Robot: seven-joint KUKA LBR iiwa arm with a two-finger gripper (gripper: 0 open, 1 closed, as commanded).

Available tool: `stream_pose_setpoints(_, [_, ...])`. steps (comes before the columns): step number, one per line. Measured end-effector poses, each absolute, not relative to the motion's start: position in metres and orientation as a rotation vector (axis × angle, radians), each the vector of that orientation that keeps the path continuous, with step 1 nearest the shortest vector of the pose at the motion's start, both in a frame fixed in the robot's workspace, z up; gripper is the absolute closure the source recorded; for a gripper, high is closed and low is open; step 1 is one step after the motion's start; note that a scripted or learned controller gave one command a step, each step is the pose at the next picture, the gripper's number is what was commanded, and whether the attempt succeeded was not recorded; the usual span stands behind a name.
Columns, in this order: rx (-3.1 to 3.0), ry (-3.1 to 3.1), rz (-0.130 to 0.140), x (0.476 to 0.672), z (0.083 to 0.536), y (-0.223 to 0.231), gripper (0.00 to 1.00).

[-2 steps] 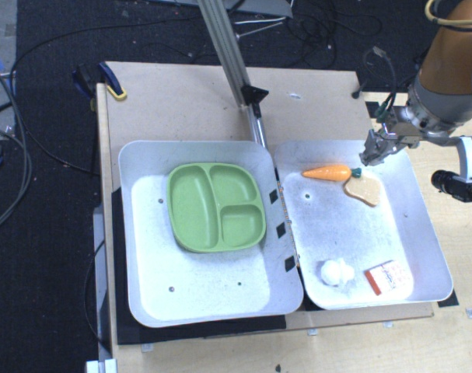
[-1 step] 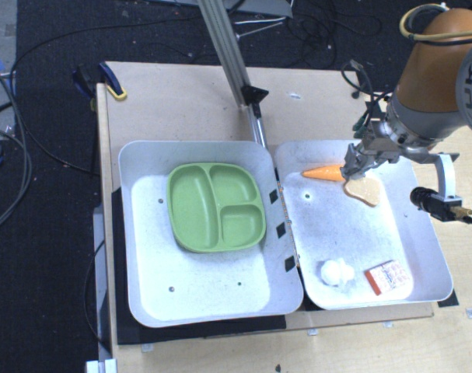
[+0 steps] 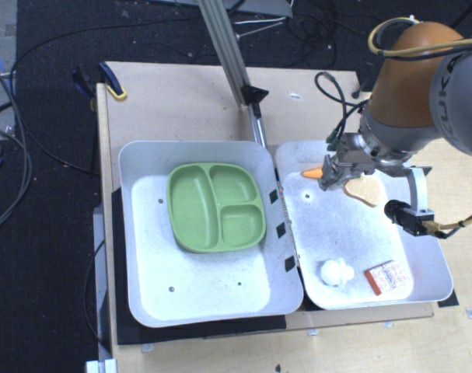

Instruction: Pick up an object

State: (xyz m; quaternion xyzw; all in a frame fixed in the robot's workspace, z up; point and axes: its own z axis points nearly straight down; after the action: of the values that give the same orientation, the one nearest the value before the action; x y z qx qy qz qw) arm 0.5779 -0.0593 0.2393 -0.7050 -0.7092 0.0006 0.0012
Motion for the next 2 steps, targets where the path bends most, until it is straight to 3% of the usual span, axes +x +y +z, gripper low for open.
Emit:
stream_pose_setpoints(1, [-2.211,-2.228,0.000,0.555,0.243,-0.002,1.00])
stream_pose_setpoints(2, [-2.212,-2.228,0.000,0.545,0.246,0.045,1.00])
